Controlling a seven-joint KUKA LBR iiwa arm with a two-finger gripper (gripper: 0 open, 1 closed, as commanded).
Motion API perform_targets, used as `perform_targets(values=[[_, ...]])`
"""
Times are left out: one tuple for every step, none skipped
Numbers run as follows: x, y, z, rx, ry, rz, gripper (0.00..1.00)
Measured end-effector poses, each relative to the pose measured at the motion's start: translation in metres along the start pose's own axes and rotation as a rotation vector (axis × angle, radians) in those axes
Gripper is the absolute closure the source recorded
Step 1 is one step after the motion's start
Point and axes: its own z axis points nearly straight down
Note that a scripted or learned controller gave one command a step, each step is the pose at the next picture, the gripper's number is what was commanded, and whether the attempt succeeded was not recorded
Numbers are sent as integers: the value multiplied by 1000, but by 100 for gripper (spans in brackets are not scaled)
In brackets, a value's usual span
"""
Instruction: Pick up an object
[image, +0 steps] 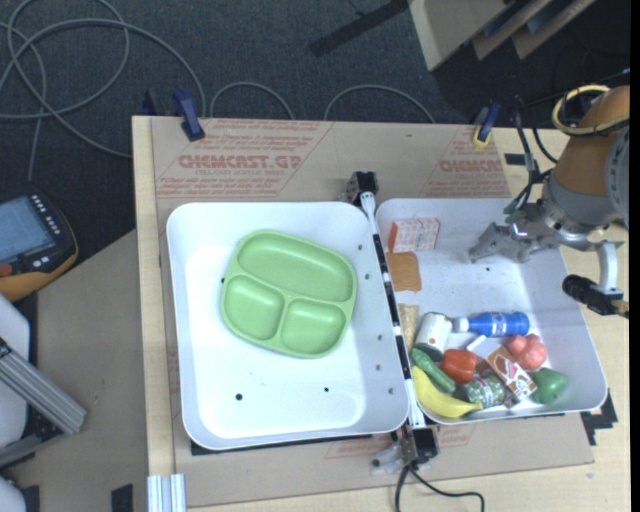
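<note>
The grey arm with its orange band was seen reaching in over the far right part of the right-hand shallow white plastic bin (560, 300), and its metal two-finger pincer (497, 246) was held above the bare far floor of that bin, its tips spread apart and nothing seen between them, so it was judged released. The loose objects were heaped in the near part of the same bin: a blue and white plastic bottle (495, 324) laid with its long axis roughly across the bin, a yellow toy banana (440, 397) curved along the near left corner, a red toy pepper (460, 364), a green toy vegetable (551, 385) and a small printed packet (514, 374) crowded together. A flat brown square piece (404, 271) and a white and red printed card (414, 235) were laid nearer the pincer, against the bin's left wall. The heap was thus placed nearer the camera than the pincer and well apart from it; a move toward the near end would be called for. In the left-hand white bin (200, 380), a pale green three-compartment plastic tray (288, 292) was placed.
</note>
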Motion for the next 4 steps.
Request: perform_targets(values=[[-5, -118, -76, 1, -9, 6, 0], [21, -57, -16, -13, -11, 5, 0], [6, -163, 0, 3, -9, 7, 0], [7, -161, -11, -2, -10, 8, 100]])
